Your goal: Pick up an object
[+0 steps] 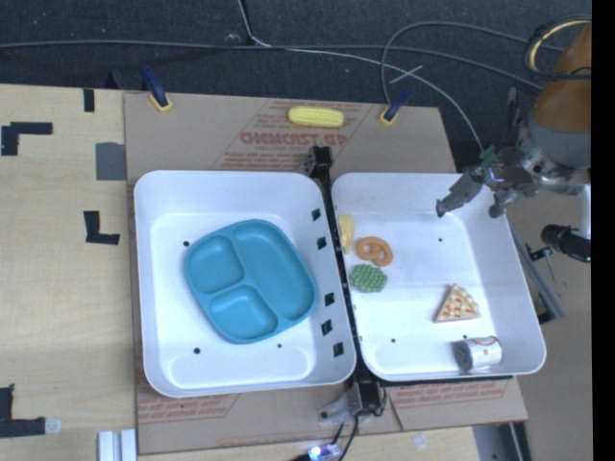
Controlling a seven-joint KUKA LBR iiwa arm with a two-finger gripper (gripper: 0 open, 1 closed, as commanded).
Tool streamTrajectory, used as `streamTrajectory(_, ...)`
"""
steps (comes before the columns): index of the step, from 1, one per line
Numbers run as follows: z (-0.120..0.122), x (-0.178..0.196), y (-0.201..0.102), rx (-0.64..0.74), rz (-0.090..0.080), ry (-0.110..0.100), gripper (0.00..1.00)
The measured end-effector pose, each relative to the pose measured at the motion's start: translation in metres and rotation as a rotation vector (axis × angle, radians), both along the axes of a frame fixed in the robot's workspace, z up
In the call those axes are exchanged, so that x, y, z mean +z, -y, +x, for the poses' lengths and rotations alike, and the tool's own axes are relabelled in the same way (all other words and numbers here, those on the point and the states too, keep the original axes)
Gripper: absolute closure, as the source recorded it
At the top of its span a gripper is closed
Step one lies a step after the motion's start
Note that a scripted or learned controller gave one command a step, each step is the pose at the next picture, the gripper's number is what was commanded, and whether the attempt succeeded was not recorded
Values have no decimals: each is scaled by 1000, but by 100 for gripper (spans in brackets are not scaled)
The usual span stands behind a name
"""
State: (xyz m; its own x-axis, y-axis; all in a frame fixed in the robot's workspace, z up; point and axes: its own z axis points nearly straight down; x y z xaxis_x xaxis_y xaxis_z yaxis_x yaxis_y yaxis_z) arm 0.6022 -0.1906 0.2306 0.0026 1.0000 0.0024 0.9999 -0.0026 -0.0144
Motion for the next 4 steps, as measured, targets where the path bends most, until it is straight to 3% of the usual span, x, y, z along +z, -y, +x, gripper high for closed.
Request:
streamTrajectory(1, 3, 8, -1, 4, -3, 13, 0)
streamTrajectory(2, 1, -56, -3, 4, -2, 8, 0)
streamTrajectory(4, -9, -148, -5, 5, -5, 14, 0)
